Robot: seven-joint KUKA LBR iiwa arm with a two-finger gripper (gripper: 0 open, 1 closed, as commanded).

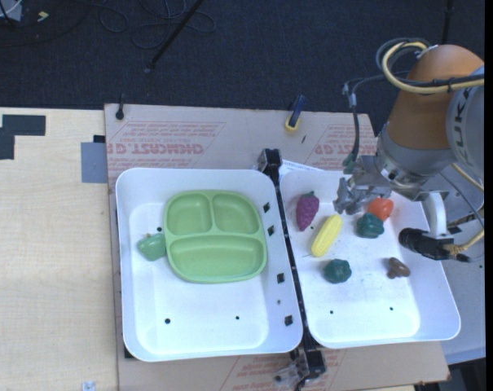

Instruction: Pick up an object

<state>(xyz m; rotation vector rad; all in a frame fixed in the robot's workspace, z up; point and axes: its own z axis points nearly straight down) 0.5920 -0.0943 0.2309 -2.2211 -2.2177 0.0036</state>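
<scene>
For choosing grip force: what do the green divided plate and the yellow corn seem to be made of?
Green divided plate: probably molded plastic, with a smooth, matte, even colour and rounded compartments. Yellow corn: likely toy plastic or rubber, with a uniform bright colour; its texture is too small to tell.

Green tray [214,238], left bin [140,300]

Both bins are plain white: the left bin [140,316] carries a light green divided plate [214,236] and a darker green piece [151,247] at the plate's left edge. In the right bin [376,320] lie a purple piece [307,209], a yellow corn cob [326,235], 2 dark green pieces [337,270] [369,226], an orange-red one [380,208] and a brown one [398,268]. The arm [433,104] is grey with an orange band. The board [189,141] under the bins is tan with red print.
</scene>
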